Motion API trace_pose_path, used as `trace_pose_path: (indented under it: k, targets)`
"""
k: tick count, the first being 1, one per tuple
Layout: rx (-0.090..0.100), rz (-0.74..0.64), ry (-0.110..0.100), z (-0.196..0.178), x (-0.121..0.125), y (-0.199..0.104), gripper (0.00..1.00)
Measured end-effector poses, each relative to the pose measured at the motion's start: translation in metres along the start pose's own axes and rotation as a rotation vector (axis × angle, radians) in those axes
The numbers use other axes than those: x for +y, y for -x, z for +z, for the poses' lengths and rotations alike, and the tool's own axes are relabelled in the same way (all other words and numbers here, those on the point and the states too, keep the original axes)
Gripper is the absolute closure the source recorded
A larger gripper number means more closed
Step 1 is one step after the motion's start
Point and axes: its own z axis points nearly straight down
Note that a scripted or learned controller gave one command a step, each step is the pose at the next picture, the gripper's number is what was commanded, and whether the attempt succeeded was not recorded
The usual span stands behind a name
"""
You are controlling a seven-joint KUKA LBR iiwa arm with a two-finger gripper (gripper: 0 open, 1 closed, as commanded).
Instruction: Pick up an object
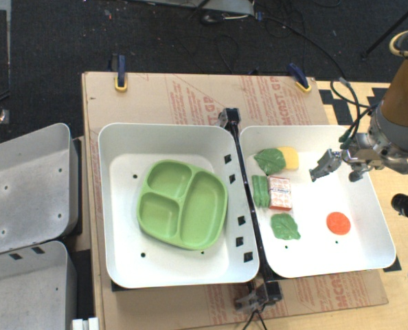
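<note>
The right bin (369, 256) holds several small items. Along its left side lie a green leafy piece (269, 160), a yellow block (290, 158), a green strip (260, 190), a red-and-white box (280, 192) and another green piece (284, 226). An orange disc (338, 223) lies toward the front middle. My gripper (339, 168) hangs over the right bin's back right part, open, with nothing between its fingers. It is to the right of the yellow block and behind the orange disc.
The left bin (121, 253) holds a green three-compartment tray (183, 203). A black divider (244, 184) runs between the bins. Cables trail at the arm's wrist (352, 112). Grey panels (25, 177) lie off the bench at the left.
</note>
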Motion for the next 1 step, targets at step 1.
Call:
trace_pose_path:
  k: [1]
  targets:
    - [0.0, 0.003, -0.005, 0.0514, 0.004, 0.0088, 0.0]
